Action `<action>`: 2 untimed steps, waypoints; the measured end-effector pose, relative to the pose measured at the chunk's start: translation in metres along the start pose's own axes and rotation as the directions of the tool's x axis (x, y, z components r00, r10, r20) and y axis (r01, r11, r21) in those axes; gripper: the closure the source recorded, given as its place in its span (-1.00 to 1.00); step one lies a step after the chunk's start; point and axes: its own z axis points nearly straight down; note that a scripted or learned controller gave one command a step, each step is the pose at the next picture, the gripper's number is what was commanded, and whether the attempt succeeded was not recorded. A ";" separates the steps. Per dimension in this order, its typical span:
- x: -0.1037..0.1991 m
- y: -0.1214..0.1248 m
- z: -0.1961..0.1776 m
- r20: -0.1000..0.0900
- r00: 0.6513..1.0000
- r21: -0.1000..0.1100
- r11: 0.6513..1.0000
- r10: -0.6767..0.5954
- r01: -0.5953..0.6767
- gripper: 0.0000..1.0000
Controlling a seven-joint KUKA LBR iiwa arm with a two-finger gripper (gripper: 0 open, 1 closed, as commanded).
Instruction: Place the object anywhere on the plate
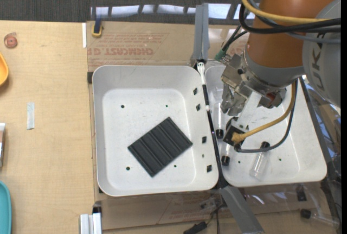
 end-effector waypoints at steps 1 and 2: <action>0.053 -0.006 0.096 0.000 0.988 0.001 0.988 0.156 -0.156 1.00; 0.144 0.035 0.040 -0.002 0.999 -0.002 0.999 0.035 -0.035 1.00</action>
